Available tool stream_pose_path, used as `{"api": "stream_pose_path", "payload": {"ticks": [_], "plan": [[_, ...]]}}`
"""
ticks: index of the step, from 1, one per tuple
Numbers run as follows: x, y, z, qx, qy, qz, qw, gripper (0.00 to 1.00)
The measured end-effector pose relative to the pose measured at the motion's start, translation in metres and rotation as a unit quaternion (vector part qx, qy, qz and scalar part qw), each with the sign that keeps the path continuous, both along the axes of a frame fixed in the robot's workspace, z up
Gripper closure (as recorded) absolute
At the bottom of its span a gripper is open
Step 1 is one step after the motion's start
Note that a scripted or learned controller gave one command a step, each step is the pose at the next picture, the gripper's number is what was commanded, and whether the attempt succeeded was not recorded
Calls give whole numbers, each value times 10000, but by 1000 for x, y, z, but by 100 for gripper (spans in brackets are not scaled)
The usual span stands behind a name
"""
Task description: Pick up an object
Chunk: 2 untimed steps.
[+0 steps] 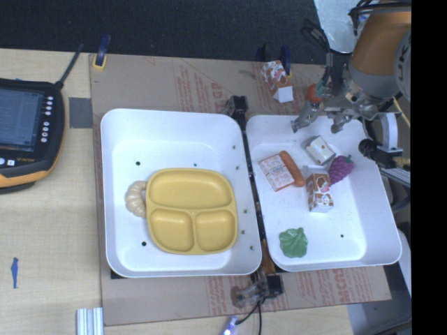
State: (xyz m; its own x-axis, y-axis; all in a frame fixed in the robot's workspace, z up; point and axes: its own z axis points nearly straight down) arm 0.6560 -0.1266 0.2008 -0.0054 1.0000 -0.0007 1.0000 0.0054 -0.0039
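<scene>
Over the right bin's [363, 250] far edge, at about one o'clock from that bin's middle: gripper [323, 119], fingers spread wide, nothing between them. Hangs below the orange-banded wrist [377, 47], tips just beyond the small white box [320, 149] and apart from it.

Not yet picked: anything. All candidates lying loose on the right bin floor. Small white box at twelve o'clock of the cluster; purple grape bunch [340, 168] just beside it at four o'clock; orange sausage [292, 168] resting against the flat red-and-white packet [276, 172] toward nine o'clock; brown-and-white carton [320, 192] at six o'clock, near the grapes; green leafy piece [293, 242] well apart, toward seven o'clock near the front wall.

Left bin [119, 187]: yellow divided tray [190, 210], with a pale ridged item [135, 198] touching its nine o'clock side.

Judged early: approach only. Left to do: descent onto one item, probably the nearest white box, closing, then lift. Crowding of box and grapes a likely cause of a missed grip.
</scene>
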Motion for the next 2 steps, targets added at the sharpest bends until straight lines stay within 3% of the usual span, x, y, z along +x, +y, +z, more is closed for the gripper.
{"api": "stream_pose_path", "payload": {"ticks": [1,2], "plan": [[-10,-10,-94,-5,-12,1,10000,0],[1,-58,-77,8,-21,-10,10000,0]]}}
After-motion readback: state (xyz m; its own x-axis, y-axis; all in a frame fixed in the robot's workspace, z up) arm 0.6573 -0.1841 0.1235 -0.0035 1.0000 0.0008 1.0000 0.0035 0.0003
